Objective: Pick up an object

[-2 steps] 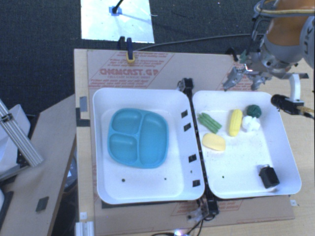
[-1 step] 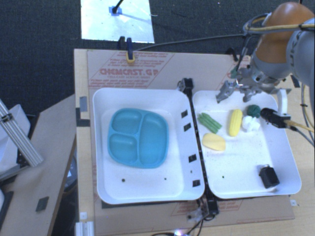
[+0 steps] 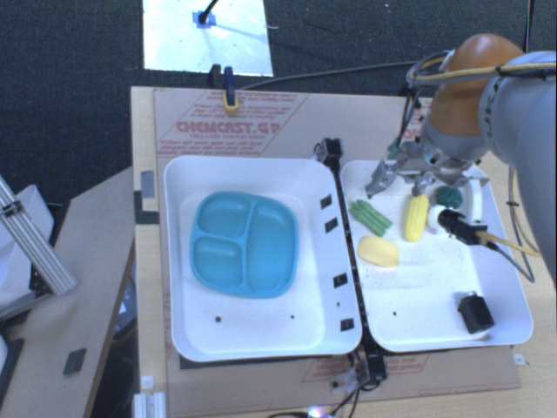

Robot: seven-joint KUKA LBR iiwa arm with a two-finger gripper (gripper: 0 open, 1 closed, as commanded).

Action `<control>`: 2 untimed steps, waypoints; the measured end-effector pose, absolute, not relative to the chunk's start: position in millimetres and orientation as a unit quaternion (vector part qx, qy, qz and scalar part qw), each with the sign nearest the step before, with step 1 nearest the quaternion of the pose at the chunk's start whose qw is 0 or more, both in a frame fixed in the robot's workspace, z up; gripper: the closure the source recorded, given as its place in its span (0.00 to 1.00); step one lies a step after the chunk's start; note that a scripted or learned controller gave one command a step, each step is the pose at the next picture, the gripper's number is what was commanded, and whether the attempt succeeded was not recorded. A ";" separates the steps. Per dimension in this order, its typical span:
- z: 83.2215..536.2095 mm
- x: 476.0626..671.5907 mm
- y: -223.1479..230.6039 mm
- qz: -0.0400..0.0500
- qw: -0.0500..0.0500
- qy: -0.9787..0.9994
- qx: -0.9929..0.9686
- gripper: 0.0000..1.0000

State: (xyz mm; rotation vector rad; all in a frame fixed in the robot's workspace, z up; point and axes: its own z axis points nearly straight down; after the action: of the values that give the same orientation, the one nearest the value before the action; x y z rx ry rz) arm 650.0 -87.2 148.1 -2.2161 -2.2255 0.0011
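Observation:
My gripper (image 3: 402, 182) hangs over the far part of the right bin (image 3: 435, 329), its fingers spread apart with nothing between them. Just in front of it lie a green ridged piece (image 3: 371, 217) and a yellow corn cob (image 3: 416, 218). A pale yellow rounded piece (image 3: 378, 251) lies nearer the bin's left wall. A teal object (image 3: 449, 196) sits to the right of the gripper, partly hidden by the wrist. A small black block (image 3: 474, 312) rests in the near right corner.
The left bin (image 3: 187, 320) holds a blue divided plate (image 3: 244, 243). A black hinge strip (image 3: 341, 242) runs between the two bins. The grey arm with its orange band (image 3: 474, 64) comes in from the upper right.

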 end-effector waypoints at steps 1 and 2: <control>86.4 649.8 -89.1 0.000 0.000 -0.708 -0.707 0.00; 100.5 651.5 -89.4 -0.002 -0.002 -0.708 -0.707 1.00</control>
State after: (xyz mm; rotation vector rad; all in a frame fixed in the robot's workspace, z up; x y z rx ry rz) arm 651.5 -89.4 100.5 -2.2225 -2.2260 -0.0049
